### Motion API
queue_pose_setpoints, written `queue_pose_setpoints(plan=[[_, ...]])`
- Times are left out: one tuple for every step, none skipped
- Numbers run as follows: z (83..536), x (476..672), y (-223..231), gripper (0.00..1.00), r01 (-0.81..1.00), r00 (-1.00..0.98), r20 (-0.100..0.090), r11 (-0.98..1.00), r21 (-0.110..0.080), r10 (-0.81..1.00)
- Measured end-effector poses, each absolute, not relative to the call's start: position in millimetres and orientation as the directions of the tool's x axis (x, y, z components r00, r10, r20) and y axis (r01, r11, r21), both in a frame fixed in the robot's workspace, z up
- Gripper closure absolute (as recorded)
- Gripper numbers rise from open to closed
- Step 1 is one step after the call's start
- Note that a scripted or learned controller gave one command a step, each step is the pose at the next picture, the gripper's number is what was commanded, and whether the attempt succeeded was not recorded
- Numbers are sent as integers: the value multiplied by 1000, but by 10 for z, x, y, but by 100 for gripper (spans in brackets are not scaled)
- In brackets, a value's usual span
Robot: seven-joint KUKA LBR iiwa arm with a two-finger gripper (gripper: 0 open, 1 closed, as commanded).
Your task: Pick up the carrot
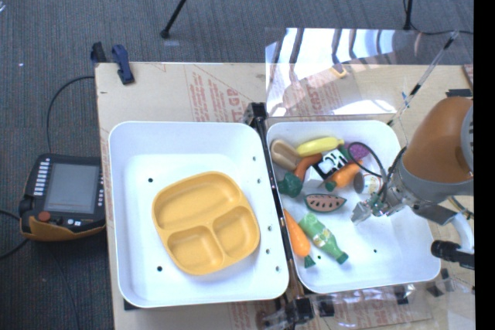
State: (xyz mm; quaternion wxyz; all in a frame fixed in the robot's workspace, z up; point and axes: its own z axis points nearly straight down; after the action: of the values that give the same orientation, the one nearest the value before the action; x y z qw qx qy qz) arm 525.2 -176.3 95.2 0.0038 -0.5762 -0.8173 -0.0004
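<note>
The small orange plastic carrot (296, 236), lower centre against the right white bin's (402, 274) left wall, looks light, stiff, slippery—best pinched mid-body; whether the gripper (363, 211) is clenched, I cannot tell.

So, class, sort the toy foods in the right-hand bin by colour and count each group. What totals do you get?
Orange: 3, the carrot and two more carrot-like pieces
Green: 2, bottle, small piece
Yellow: 1, banana
Brown: 1, bread-like piece
Purple: 1, at the back
Red and green: 1, watermelon slice
Total: 9
</note>
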Motion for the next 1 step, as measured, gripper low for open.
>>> queue_pose_setpoints(plan=[[1037,5249,-1767,100,944,-329,9,329,-5,944]])
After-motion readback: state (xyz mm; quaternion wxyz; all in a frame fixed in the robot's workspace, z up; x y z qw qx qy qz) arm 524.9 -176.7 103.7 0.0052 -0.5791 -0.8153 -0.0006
